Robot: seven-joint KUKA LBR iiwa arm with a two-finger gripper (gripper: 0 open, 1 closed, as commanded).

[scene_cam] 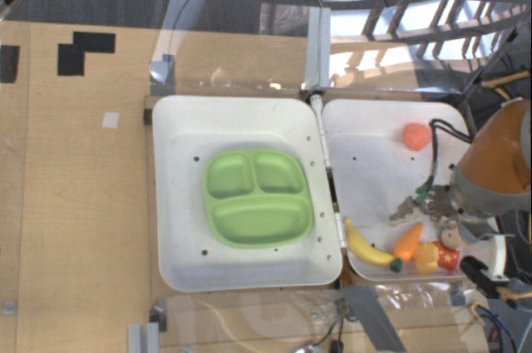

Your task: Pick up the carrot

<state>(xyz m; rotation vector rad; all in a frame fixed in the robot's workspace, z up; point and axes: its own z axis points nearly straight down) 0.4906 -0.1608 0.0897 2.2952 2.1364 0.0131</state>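
The carrot (407, 243) is orange with a green tip and lies tilted near the front edge of the right bin (374, 135). It sits between a banana (367, 246) on its left and other toy foods on its right. My gripper (405, 211) hovers just above and behind the carrot, reaching in from the right. Its grey fingers (396, 216) stand open with nothing between them. They are apart from the carrot.
An orange-red ball (417, 136) lies at the back of the right bin. A yellow-orange fruit (426, 259), a red piece (449, 259) and a small pale piece (451, 238) crowd the front right corner. The left bin (179, 177) bears a green divided plate (258, 198).
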